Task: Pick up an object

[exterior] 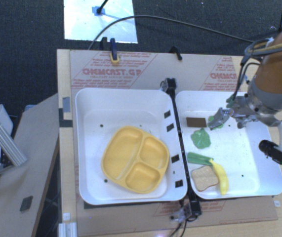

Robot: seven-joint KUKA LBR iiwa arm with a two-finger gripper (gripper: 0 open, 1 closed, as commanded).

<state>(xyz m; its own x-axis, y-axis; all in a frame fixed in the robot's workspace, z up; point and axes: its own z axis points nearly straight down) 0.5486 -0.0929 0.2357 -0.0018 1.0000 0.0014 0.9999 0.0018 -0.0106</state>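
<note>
- My hand hangs over the far part of the right bin, reaching in from the right; I cannot tell from this slant how it is set.
- A small green piece lies just at my hand's tip, partly hidden by it, and I cannot tell whether they touch.
- My arm rises behind the hand, its orange band over the bin's far right corner.
- Just left of the hand, a flat brown rectangle lies on the bin floor near the far wall.
- Nearer the camera, a green leaf-like piece lies well clear of my hand.
- Further toward the near edge, a long green piece lies beside a yellow banana, and the banana rests against a slice of toast.
- A black divider strip runs between the two bins.
- The left bin holds a yellow sectioned plate, lying flat, with three compartments.
- Both bins sit on a brown board on the table.
</note>
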